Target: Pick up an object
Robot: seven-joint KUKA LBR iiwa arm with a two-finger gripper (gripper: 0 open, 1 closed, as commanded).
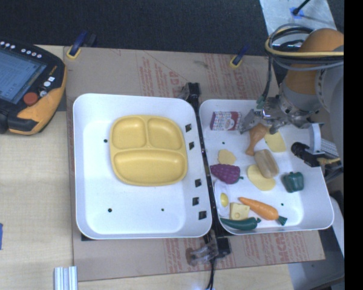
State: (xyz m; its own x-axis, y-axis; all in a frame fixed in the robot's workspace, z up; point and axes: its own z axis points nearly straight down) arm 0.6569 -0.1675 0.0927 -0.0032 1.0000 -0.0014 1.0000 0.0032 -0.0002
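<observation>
Orange toy piece under the gripper, in the right bin.

The orange piece stands tilted in the right bin, near its far edge, and seems pinched between the closed-in fingers of the gripper; a bread roll lies just beside it, a carrot nearer the front.

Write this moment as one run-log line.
claw: over right white bin | nearest: orange croissant-shaped toy | yellow divided plate: left bin

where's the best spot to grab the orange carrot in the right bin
Grip the orange toy carrot across its thick middle, coming straight down from above. It lies flat and slanted, tapering towards the left end, with its green top at lower right. Close across the narrow width; the yellow cheese wedge and green chili pepper crowd its left end.
</observation>
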